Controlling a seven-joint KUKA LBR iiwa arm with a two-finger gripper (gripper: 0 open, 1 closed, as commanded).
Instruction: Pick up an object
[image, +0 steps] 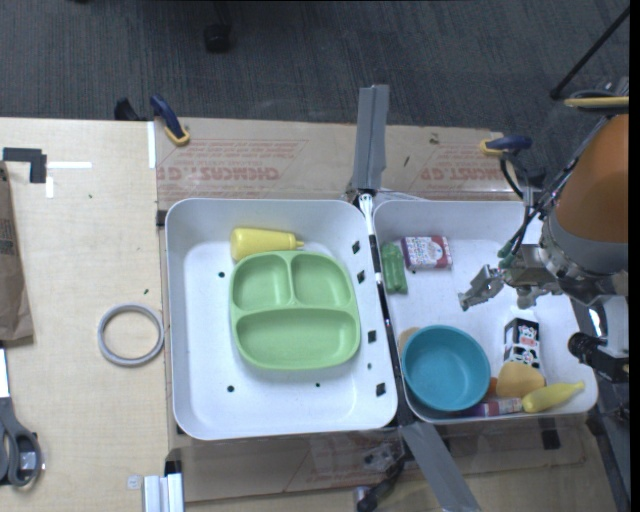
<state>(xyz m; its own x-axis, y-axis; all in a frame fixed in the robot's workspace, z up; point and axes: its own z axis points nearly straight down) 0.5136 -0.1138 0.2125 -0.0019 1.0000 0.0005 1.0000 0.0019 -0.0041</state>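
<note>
Overhead view of two white bins side by side. The left bin (190, 330) contains a green divided plate (295, 310) with a yellow bottle-shaped toy (264, 241) lying just beyond its far edge. The right bin (450, 215) contains a green bar (393, 269) along its left wall, a pink packet (427, 252) at the far side, a blue bowl (445, 367) at the near side, a small cow-print carton (522, 343), and a yellow banana (552, 396) in the near right corner. The gripper (482, 288) hangs above the middle of the right bin, between packet and bowl; its fingers (474, 294) appear slightly parted, with nothing between them. A grey ring (131, 333) lies on the bench (80, 260) to the left.
</note>
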